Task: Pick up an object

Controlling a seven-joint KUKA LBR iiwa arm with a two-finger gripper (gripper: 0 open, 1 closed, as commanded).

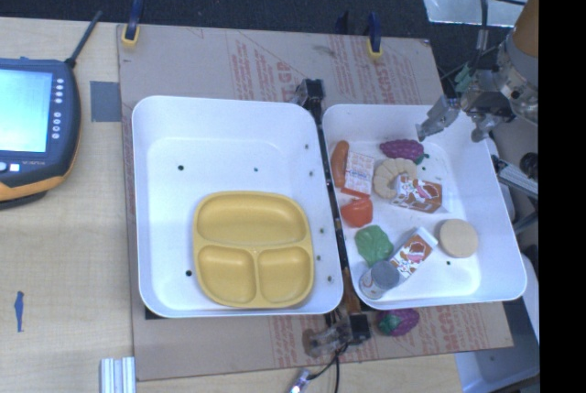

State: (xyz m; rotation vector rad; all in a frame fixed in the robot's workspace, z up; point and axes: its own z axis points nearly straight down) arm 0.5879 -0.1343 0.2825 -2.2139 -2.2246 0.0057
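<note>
My gripper point(455, 129) hangs over the far right part of the right bin point(494, 199), its two fingers spread apart with nothing between them. Just left of it and lower lies a purple grape bunch point(401, 148). Along the bin's left side are an orange sausage-like piece point(340, 162), a white packet point(359, 173), a red piece point(356, 211) and a green pepper point(373, 244). A pale ring-shaped cookie point(394, 173) touches a red-and-white wrapper point(421, 195). A beige disc point(457, 237) and a small bottle with a grey cap point(401, 263) lie near the front.
The left bin point(165, 135) holds a yellow divided plate point(254, 248). A control pendant point(27, 130) lies at the bench's left edge. A purple item point(398, 321) sits outside the right bin's front rim. Blue clamps point(373, 32) hold the cardboard at the back.
</note>
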